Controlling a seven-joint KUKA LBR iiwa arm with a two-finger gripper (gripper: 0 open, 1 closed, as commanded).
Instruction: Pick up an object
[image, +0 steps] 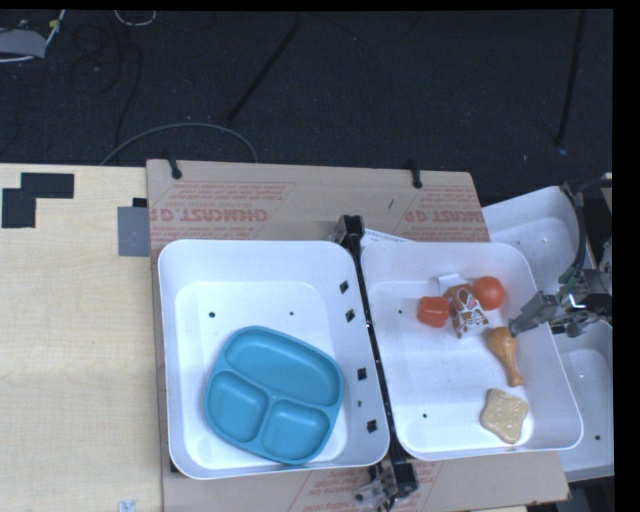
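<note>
The right bin (455, 420) holds several small items. A red-orange ball (489, 292) and a red piece (433, 311) flank a small brown-and-white carton (465, 312) near its far side. An orange drumstick (505, 354) lies toward the right wall, and a tan slice of bread (503, 415) rests in the near right corner. My gripper (532, 318) reaches in over the right rim, just up and to the right of the drumstick's top end and right of the carton. It holds nothing that I can see.
The left bin (190, 290) holds a blue divided plate (272, 393). A black divider with clips (362, 340) runs between the two bins. Both bins rest on a cardboard sheet (300, 205). A light wooden surface (70, 340) lies to the left.
</note>
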